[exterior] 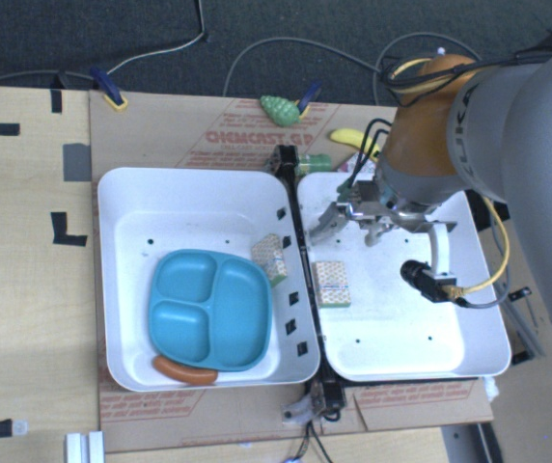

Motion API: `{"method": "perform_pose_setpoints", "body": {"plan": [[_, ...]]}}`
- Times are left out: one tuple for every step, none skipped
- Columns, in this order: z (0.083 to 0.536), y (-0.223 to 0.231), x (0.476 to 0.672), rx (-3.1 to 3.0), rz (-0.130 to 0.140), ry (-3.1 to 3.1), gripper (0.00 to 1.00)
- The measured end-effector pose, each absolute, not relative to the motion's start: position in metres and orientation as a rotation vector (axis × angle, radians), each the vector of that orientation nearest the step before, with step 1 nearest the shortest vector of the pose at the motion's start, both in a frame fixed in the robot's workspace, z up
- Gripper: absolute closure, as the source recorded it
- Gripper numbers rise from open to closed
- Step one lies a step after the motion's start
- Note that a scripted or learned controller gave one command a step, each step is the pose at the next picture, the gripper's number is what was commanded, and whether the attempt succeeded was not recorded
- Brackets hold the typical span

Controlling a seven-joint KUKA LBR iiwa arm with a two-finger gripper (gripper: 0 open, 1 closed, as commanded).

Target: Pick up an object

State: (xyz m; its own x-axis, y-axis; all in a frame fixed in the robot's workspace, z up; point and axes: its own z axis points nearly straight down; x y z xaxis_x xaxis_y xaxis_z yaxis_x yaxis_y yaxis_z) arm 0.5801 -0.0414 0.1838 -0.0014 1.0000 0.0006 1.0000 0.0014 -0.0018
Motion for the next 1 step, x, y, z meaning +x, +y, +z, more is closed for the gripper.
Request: {"method": "perform_pose_setpoints", "body": {"plan": [[0.1502,-0.0954,0.6574,-2.221,0.004,-2.221,0.0]]}}
